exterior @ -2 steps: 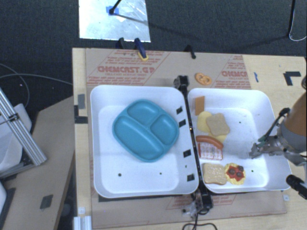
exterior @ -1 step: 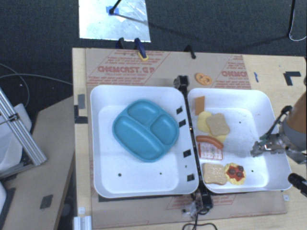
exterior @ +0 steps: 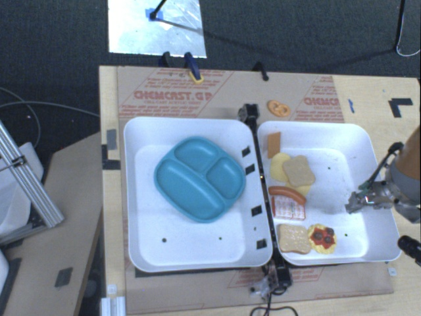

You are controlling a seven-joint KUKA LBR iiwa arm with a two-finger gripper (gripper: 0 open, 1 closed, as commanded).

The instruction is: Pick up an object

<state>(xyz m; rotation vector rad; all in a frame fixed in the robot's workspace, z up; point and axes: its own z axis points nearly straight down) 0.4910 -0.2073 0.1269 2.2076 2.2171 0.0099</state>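
Arm: the grey KUKA comes in from 3 o'clock, and its gripper (exterior: pixel 358 201) hangs over the right side of the right bin (exterior: pixel 358 137), low over bare white floor.

Gripper state: honestly can't tell. The tip is a small blurry dark-and-metal blob from up here, and no food piece sits between anything there, so nothing looks grabbed.

Left bin: the left bin (exterior: pixel 141 196) just has the blue divided plate (exterior: pixel 200 178) in the middle. It's well apart from the arm, so probably not the target.

Food pile: everything else hugs the left half of the right bin. There's an orange cracker (exterior: pixel 273 144) at the top, a yellow cheese piece (exterior: pixel 279 168) with a bread slice (exterior: pixel 299 172) lying on it, then a hot dog (exterior: pixel 287 193) and a red-print packet (exterior: pixel 288 208) touching below it, then a second toast slice (exterior: pixel 294 238) and a little pizza (exterior: pixel 321 237) along the bottom wall.

Stray: a pretzel (exterior: pixel 279 108) sits on the cardboard outside the bins, at 12 o'clock from the pile.

Key relation: the pizza is the nearest piece, lying around 7 to 8 o'clock from the gripper. The hot dog and packet lie at about 9 o'clock, farther off. The hot dog's long axis runs roughly 9-to-3, pointing toward the tool.

Guess: the task looks barely started. The gripper needs to move left before it goes down.
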